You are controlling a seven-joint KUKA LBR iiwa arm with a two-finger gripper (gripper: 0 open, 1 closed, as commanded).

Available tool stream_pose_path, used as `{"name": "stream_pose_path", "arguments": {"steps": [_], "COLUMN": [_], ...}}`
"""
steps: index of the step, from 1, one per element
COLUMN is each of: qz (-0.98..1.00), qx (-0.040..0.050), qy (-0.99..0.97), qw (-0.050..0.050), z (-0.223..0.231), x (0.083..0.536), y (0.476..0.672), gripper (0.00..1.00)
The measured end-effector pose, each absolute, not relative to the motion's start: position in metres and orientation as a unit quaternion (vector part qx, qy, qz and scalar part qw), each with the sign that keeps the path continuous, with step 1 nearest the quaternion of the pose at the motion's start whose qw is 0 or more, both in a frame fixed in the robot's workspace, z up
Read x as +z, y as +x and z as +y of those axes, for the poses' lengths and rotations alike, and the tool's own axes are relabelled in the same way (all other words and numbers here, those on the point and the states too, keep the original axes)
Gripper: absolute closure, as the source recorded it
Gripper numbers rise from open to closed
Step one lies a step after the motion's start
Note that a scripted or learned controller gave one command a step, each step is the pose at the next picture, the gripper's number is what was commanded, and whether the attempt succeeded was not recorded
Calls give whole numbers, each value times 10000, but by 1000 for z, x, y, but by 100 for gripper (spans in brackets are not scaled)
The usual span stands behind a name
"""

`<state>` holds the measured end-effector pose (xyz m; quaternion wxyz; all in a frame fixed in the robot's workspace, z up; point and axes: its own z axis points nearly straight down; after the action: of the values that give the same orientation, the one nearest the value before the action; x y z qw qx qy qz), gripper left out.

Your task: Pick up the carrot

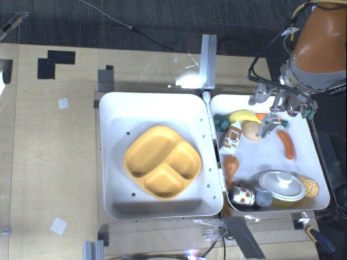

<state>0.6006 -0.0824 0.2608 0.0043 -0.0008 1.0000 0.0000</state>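
Observation:
The carrot (231,167) is an orange tapered piece lying by the left wall of the right bin (320,161), thick end toward the back. My gripper (269,124) hangs over the back of that bin, beside a beige roll (250,130) and a banana (242,116). It is well behind and to the right of the carrot and not touching it. A small orange piece (261,116) peeks out just behind the gripper.
A red-orange sausage shape (286,144) lies right of the gripper. A small carton (232,138), a green item (220,122), a can (242,196), a lidded pot (281,185) and a cracker (309,186) crowd the right bin. The left bin (114,123) holds a yellow divided plate (162,160).

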Motion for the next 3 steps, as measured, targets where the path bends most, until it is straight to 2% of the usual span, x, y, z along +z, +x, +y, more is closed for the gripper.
{"name": "stream_pose_path", "arguments": {"steps": [1,2,3], "qz": [9993,9994,9911], "qx": [-7,-8,-12], "qy": [-374,-332,1325], "qw": [14,117,123], "z": [-149,-168,-190], "x": [180,94,96], "y": [506,521,600], "gripper": [0,0,0]}}
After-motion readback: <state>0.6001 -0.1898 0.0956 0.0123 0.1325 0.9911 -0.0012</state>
